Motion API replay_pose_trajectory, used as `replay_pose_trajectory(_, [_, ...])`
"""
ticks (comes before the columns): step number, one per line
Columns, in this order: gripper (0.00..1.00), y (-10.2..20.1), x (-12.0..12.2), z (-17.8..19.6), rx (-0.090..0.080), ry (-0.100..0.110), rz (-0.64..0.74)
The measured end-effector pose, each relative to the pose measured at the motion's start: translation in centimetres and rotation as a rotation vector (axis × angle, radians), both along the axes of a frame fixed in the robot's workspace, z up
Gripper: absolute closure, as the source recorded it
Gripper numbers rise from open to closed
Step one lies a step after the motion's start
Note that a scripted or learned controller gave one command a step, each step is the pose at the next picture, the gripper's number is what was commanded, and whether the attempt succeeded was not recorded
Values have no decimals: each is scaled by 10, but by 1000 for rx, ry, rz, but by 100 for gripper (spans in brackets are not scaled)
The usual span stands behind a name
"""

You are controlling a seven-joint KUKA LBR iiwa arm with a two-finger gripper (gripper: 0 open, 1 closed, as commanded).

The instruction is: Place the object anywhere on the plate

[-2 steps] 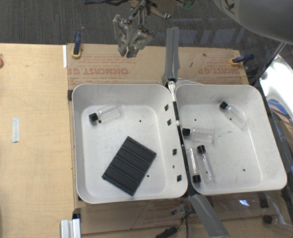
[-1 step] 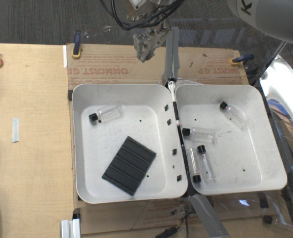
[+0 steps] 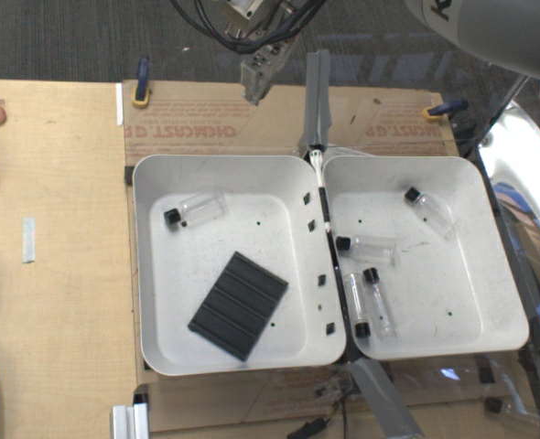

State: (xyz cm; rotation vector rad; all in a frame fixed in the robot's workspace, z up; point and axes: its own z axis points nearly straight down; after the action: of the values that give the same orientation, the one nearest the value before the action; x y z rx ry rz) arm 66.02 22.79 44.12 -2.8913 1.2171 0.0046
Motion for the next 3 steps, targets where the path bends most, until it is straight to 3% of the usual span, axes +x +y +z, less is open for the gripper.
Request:
replay_pose_trajectory(1, [100,0,0,-1,1,-1,590])
replay_pose_trajectory(3, [100,-3,3,13,12,5,573])
